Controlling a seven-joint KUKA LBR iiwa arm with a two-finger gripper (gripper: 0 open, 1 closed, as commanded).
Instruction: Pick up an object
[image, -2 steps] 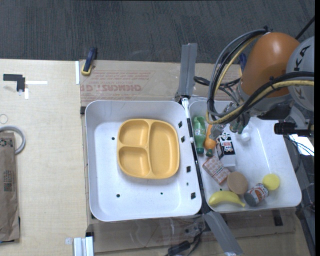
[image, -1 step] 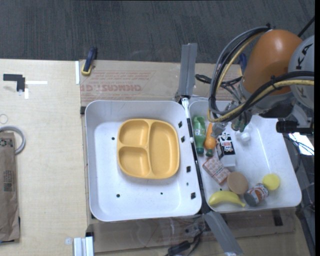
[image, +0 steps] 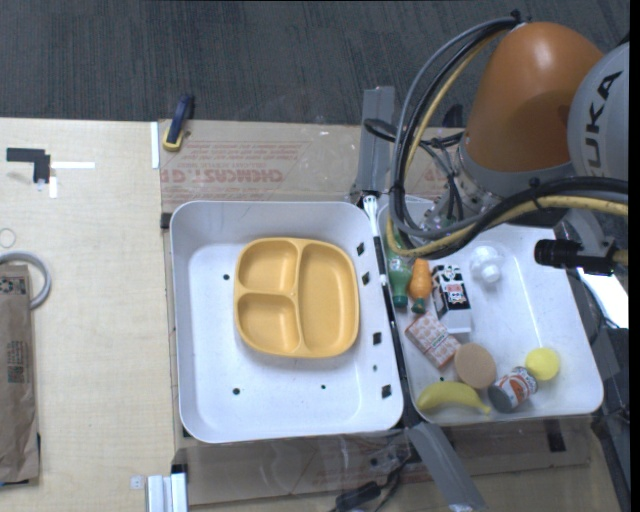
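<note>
A: Step in hand, by my reading: approach. The arm (image: 540, 100) hangs over the right bin (image: 575, 330) at about 12 o'clock of it, wrist buried under cables (image: 430, 120). Jaws: cannot tell, hidden by the arm's own bulk. Nothing seen held.

B: Candidates?

A: All in the right bin. Carrot (image: 420, 279) at 10 o'clock, dark card box (image: 454, 297) just beside it, white ball (image: 486, 266) at 12. Snack packet (image: 432, 340) near centre, touching a tan round lid (image: 476, 366). Banana (image: 452, 399) at 7 o'clock, small can (image: 513, 388) at 5, yellow ball (image: 542, 364) just beside the can.

B: Left bin?

A: Left bin (image: 200, 400) holds one yellow divided plate (image: 297, 297), three compartments, bare.

B: Next move?

A: Judgement: descend on a piece standing apart. The white ball lies nearest; the lower cluster is crowded, so jaws risk catching two.
</note>
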